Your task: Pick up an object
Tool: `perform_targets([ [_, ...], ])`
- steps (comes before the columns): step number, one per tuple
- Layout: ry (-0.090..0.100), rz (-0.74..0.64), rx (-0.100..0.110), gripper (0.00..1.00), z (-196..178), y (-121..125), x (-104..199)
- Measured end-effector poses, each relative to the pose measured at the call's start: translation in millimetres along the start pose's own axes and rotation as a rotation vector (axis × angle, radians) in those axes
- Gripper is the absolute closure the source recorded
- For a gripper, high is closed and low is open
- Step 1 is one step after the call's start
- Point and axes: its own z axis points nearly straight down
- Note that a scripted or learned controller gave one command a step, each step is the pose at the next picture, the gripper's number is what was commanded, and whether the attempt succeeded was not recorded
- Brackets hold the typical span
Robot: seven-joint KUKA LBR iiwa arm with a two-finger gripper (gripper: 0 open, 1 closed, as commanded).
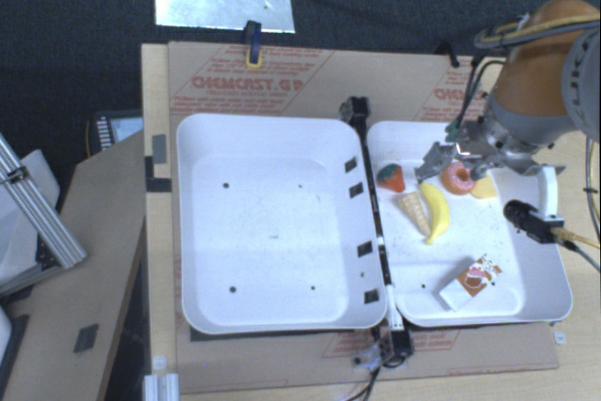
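While the grey arm (549, 75) reaches in over the far right corner of the right bin (540, 296), its gripper (457, 162) sits low over a pink ring-shaped doughnut (459, 178) near the bin's far edge; whether anything is caught by it cannot be told at this slant. Just beside the doughnut, toward the right wall, lies a pale yellow wedge (485, 189), partly hidden under the wrist. A banana (435, 210) lies near the middle of the bin, its long axis running from far to near and tilting a little toward the right wall at the near end. Touching its left side is a cream cone-shaped piece (414, 209). A small red strawberry-like piece with a green top (391, 175) sits close to the left wall, apart from the cone. Toward the near edge rests a white packet with a red print (470, 282), turned diagonally and well apart from the fruit. The left bin (197, 146) sits alongside, joined by black clips (362, 192).
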Motion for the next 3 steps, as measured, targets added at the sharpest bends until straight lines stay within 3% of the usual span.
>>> perform_targets([
  [1, 0.000, -0.005, -0.008, 0.00, -16.3, 64.6, 23.7],
  [2, 0.002, -0.006, 0.000, 0.00, -50.9, 4.5, 71.5],
  [3, -0.002, 0.004, 0.001, 0.00, -33.8, 6.9, 43.0],
])
